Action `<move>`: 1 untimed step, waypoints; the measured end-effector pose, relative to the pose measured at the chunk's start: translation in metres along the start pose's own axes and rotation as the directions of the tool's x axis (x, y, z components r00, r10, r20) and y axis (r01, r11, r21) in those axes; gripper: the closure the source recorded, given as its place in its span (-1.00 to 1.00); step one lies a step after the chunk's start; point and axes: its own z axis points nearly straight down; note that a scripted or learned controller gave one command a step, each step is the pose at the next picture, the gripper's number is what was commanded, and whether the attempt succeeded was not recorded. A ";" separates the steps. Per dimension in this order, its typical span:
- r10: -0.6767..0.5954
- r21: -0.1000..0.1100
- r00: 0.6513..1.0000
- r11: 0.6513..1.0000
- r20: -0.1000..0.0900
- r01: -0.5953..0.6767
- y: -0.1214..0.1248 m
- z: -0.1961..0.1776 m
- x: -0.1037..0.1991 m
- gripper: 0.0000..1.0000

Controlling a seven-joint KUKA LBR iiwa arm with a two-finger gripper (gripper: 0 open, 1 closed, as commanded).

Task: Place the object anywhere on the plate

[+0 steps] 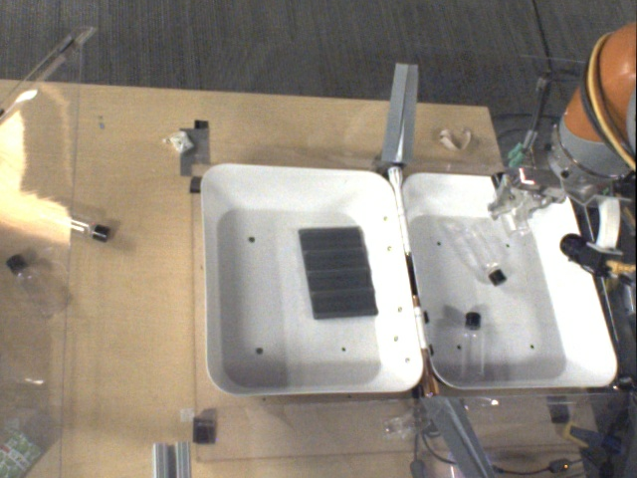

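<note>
A dark grey ridged plate point(338, 272) lies flat in the middle of the left bin point(229, 366). Two clear vials with black caps lie in the right bin point(587, 361): one vial point(480, 257) runs slantwise with its cap toward the bin's centre, and the other vial point(472, 335) sits nearer the front with its cap pointing back. My gripper point(518, 199) hangs over the back right part of the right bin, just behind and right of the slanted vial. Nothing shows in its grasp.
A grey post point(401, 118) stands behind the seam between the bins. More clear vials point(88, 229) lie on the wooden bench at far left. Small black blocks point(203, 428) sit at the left bin's corners. The arm and its cables point(597, 247) crowd the right edge.
</note>
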 end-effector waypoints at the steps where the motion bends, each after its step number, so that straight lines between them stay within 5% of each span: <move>1: 0.408 0.005 0.913 0.913 0.000 -0.408 -0.010 0.051 0.064 1.00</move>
